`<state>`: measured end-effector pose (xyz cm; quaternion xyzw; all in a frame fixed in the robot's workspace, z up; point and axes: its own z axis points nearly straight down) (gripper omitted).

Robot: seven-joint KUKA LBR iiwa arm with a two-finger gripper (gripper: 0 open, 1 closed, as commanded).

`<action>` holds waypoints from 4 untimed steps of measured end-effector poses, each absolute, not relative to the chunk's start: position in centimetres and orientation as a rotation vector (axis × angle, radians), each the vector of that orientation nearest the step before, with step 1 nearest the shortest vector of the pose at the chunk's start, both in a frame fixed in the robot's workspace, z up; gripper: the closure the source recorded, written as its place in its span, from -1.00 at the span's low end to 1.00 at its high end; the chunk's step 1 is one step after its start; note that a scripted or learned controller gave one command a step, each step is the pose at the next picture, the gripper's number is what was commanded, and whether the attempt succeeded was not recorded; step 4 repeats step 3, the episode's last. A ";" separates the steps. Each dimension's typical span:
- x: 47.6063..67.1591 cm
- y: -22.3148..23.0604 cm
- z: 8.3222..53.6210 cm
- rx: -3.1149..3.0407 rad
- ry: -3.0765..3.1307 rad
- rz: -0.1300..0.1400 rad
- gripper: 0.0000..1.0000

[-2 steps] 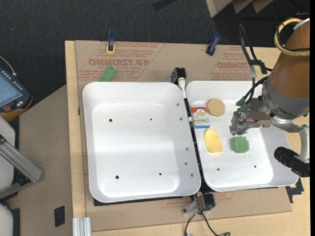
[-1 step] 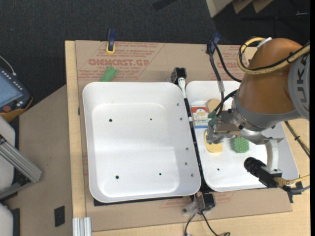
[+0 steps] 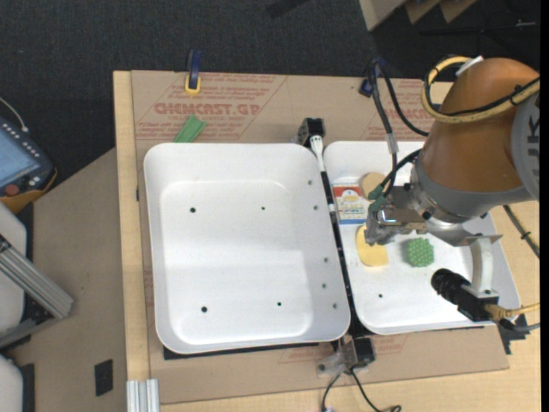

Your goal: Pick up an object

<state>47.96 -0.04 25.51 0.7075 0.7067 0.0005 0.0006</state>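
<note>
My gripper (image 3: 380, 228) hangs low in the right bin (image 3: 403, 312), just above the yellow piece (image 3: 374, 256); whether it is open or closed I cannot tell; best to descend squarely, clear of the green ball (image 3: 419, 251).

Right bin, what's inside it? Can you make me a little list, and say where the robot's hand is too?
bin: right bin, white and shallow
box: red and white box, by the bin's left wall
tan lump: tan lump, just behind the box
yellow piece: yellow piece, in front of the box
green ball: bumpy green ball, right of the yellow piece
hand: hand, low over the bin, just above the yellow piece
outside the bins: green strip on the cardboard
</note>
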 end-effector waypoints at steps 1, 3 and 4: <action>48.9 1.0 33.9 2.214 2.219 0.013 1.00; 49.6 5.4 40.5 2.212 2.220 0.016 1.00; 49.6 5.4 40.5 2.212 2.220 0.016 1.00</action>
